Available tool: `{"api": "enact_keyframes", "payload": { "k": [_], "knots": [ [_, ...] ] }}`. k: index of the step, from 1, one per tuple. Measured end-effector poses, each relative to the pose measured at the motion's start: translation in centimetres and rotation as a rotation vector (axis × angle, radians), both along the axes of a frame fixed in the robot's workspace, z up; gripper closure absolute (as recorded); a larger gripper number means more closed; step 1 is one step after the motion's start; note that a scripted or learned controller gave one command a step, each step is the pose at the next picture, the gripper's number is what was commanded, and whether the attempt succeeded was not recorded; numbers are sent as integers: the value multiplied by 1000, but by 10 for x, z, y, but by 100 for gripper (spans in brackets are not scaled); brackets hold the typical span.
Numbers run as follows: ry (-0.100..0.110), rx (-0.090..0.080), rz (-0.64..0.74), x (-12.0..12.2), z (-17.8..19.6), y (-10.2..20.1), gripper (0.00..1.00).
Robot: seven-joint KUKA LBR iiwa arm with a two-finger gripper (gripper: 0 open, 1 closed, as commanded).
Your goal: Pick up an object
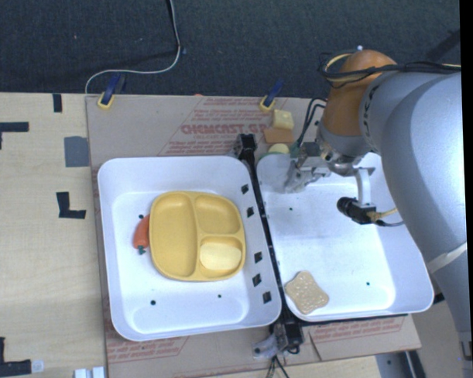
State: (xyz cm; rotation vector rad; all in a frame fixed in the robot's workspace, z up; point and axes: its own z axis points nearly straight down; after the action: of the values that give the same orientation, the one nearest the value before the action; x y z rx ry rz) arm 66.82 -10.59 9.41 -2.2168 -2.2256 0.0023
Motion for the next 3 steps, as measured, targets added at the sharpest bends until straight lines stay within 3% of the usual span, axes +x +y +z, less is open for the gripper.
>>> {"api": "enact_keyframes", "payload": {
  "k": [1, 2, 3],
  "knots": [
    [0, -1, 0, 0, 0, 0, 0],
    [3, -4, -3, -1, -9, 10, 0],
    [2, -2, -3, -1, 0, 11, 100]
  ]
}}
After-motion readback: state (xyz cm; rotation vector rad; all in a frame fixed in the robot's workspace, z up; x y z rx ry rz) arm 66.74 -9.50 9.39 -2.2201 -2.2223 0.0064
